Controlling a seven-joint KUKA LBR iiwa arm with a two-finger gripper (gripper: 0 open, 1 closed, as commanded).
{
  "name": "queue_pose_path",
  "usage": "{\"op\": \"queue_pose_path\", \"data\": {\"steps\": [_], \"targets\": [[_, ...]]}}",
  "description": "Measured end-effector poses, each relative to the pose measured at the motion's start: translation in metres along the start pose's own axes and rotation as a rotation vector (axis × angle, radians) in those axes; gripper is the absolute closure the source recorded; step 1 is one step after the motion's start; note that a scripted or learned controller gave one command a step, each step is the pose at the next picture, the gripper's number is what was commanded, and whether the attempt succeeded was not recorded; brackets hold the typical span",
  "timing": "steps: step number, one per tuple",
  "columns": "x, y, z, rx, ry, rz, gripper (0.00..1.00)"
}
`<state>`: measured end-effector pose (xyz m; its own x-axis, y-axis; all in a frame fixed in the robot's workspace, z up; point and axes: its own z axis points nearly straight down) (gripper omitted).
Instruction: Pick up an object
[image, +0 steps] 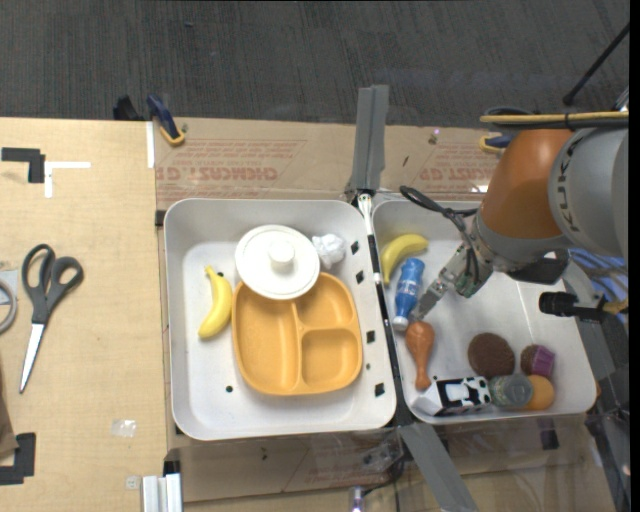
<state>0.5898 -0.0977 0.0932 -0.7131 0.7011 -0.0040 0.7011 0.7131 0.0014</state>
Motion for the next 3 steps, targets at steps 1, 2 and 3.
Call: {"op": "queue_pose_path", "data": {"steps": [1, 2, 3], "targets": [[-0.034, 0.031, 0.0, 0.004, 0.0, 0.145, 0.0], [-0.062, 0.024, 0.001, 0.007, 0.004, 0.36, 0.0], [-0.051, 0.036, 0.003, 0.032, 0.015, 0.537, 0.0]]}}
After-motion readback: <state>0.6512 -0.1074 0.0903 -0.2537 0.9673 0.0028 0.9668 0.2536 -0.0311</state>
